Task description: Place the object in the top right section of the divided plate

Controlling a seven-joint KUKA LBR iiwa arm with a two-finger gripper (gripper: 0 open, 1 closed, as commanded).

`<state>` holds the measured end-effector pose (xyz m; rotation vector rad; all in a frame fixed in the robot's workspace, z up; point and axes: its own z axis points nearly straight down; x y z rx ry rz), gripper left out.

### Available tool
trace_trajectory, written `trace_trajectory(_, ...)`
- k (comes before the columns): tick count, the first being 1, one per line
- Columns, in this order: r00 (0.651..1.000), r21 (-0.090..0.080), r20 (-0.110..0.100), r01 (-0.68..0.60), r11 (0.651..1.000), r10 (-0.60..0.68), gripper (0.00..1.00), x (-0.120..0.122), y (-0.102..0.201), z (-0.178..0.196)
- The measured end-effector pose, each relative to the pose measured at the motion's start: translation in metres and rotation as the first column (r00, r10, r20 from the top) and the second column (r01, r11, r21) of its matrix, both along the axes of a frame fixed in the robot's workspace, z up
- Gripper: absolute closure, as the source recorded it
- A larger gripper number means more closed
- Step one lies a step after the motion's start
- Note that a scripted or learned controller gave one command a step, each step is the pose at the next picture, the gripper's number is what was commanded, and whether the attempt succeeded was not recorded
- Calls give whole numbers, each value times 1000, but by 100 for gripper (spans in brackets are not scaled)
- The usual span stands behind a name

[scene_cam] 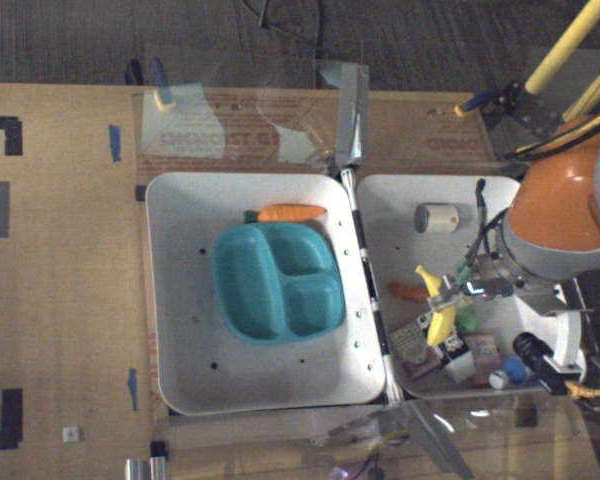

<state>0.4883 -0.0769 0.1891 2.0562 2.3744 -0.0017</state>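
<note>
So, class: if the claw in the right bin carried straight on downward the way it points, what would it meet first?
Most likely the yellow plastic banana, which lies right beneath the claw among the clutter in the right white bin. Depth is hard to judge from this slanted view.

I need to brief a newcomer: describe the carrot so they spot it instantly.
Find the left white bin, which holds a teal divided plate. The carrot lies just beyond the plate's far rim. It is the bin's one orange, tapered thing.
</note>
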Motion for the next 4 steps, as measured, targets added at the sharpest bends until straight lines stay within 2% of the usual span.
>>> trace_trajectory(1,990,1,8,-140,990,140,100,6,100,-3)
trace_trajectory(2,915,-1,3,-403,915,403,100,86,105,0)
trace_trajectory(3,906,2,-2,-422,906,422,100,76,108,-6)
trace_trajectory(4,906,2,-1,-423,906,423,0,76,108,-6)
